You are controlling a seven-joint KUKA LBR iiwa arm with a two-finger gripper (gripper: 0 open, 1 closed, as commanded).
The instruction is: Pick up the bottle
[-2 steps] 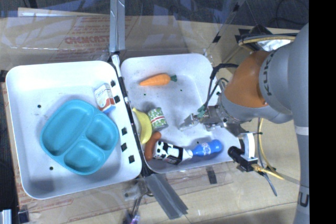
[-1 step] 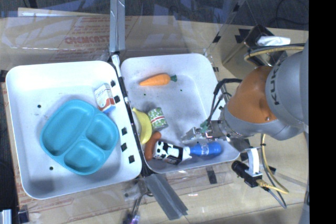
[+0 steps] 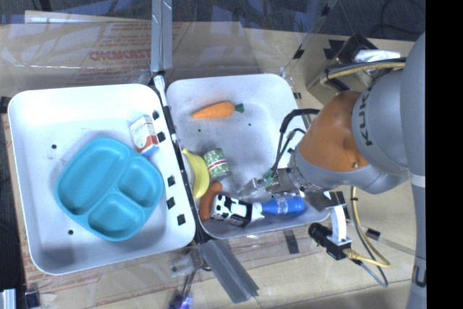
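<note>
A blue bottle (image 3: 283,208) lies on its side against the front wall of the right bin (image 3: 253,87), its white cap end pointing left. My gripper (image 3: 262,184) hangs low in that bin, just above and left of the bottle, close to its cap end. The grey arm with its orange band (image 3: 329,141) reaches in from the right and hides the bin's right wall.
In the right bin lie a carrot (image 3: 214,111), a banana (image 3: 195,171), a green can (image 3: 216,163), a brown sausage (image 3: 208,200) and a black-and-white toy (image 3: 233,210) beside the bottle. The left bin (image 3: 43,112) holds a blue divided plate (image 3: 108,188) and a small white-and-red container (image 3: 142,132).
</note>
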